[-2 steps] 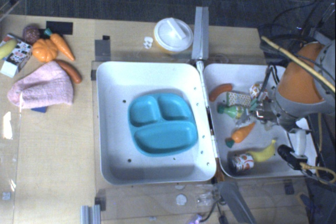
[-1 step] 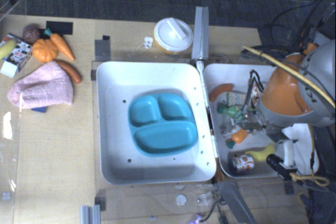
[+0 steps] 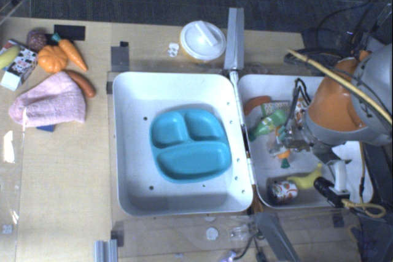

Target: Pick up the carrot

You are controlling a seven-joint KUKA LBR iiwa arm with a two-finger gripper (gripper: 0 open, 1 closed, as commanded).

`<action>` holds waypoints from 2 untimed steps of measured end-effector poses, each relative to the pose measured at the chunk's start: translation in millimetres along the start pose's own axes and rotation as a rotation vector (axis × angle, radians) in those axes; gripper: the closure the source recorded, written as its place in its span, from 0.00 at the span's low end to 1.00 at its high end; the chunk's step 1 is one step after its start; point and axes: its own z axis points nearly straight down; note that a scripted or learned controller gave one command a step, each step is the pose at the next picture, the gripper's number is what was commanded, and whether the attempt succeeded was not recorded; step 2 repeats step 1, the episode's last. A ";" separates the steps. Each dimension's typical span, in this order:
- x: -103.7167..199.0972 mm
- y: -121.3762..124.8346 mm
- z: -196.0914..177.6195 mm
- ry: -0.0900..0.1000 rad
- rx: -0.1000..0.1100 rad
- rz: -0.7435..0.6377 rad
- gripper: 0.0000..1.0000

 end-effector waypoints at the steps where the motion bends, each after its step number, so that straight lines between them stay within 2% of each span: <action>1: 24.8 84.4 -121.7 0.006 0.018 0.012 1.00; 2: 24.8 84.4 -121.7 0.006 0.018 0.012 1.00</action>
